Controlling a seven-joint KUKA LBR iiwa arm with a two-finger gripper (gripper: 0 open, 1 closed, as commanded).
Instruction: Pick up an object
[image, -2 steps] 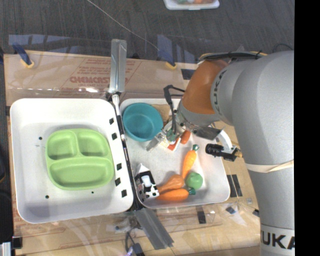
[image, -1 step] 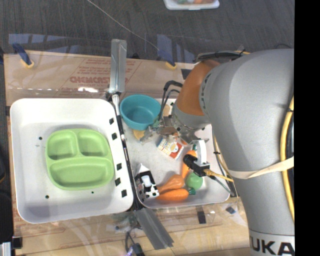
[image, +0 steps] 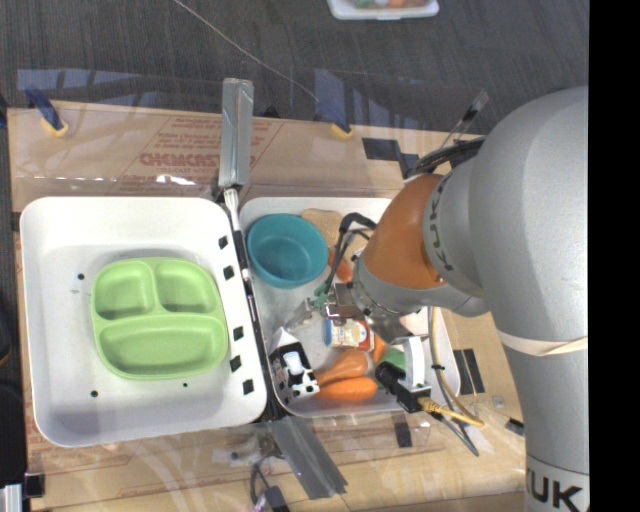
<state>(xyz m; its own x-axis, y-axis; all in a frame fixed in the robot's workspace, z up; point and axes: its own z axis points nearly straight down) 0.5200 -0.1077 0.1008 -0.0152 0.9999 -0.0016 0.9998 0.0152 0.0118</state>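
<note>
My gripper (image: 338, 308) is low inside the right bin (image: 262, 300), just below a teal bowl (image: 287, 250) at the bin's far left. Directly under the gripper lies a small white and orange packet (image: 349, 334). Orange carrot-like pieces (image: 343, 386) lie along the bin's near wall, with a small black and white object (image: 293, 366) to their left. A bit of green (image: 396, 354) pokes out beside the wrist. The arm hides the bin's right half.
The left bin (image: 50, 300) holds a light green divided plate (image: 158, 318). A grey bar (image: 236, 135) stands up at the far end of the rim between the bins. The big grey arm (image: 520, 230) hangs over the right side.
</note>
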